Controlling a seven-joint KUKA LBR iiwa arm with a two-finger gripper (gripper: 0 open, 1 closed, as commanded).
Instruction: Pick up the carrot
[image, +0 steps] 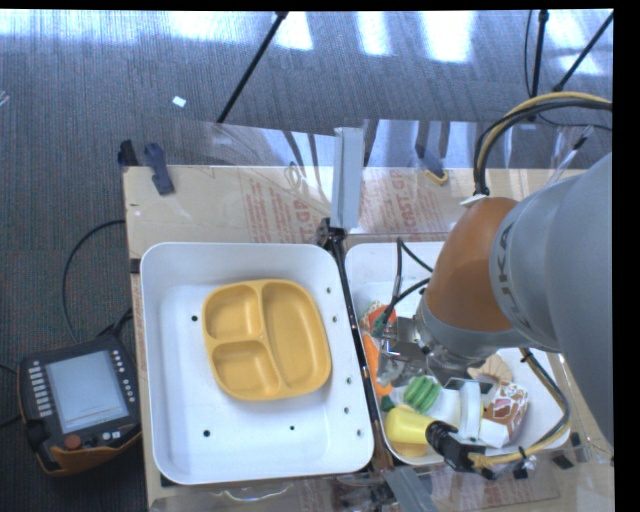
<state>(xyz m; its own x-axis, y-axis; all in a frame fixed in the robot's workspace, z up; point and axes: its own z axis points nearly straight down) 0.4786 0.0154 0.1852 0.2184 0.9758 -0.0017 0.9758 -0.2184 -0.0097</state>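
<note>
The carrot (371, 357) is a thin orange piece lying along the left wall of the right bin (372, 262), partly covered by the arm. My gripper (396, 347) hangs below the orange wrist band, low in the right bin and just right of the carrot. Dark gripper parts and cables hide the carrot's right side. I cannot tell whether the gripper touches the carrot.
The left bin (170, 400) holds a yellow divided plate (266, 338). In the right bin, a green ridged item (422, 392), a yellow item (407, 426) and a white and red item (506, 408) crowd the front. The big grey arm covers the bin's right half.
</note>
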